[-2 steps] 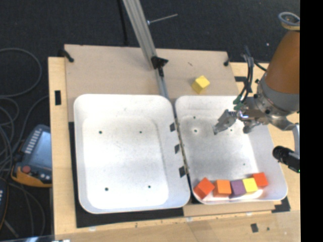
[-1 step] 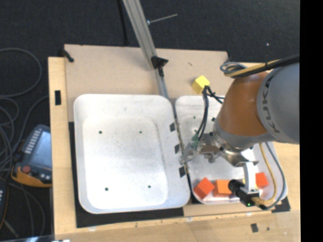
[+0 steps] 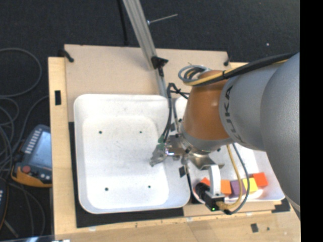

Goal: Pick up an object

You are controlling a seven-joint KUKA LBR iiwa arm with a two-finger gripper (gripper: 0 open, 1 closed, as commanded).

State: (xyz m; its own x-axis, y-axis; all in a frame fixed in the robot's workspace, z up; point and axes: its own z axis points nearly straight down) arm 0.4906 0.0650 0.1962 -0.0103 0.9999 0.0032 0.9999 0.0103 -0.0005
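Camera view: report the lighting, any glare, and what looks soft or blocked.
Camera view: even overhead light; the left bin is bright white, nearly washed out, with faint shadow along its inner walls. The arm looms large and soft, covering most of the right bin. The pincer is small and blurred at the left bin's right edge; the coloured blocks read clearly.

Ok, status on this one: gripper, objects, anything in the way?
Gripper low over left bin's right edge, fingers unclear. Orange block, purple block in right bin, unheld. Arm covers that bin.

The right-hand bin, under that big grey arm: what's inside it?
In the right bin, an orange block, a yellow one and a purple one peek out. The arm covers the rest.
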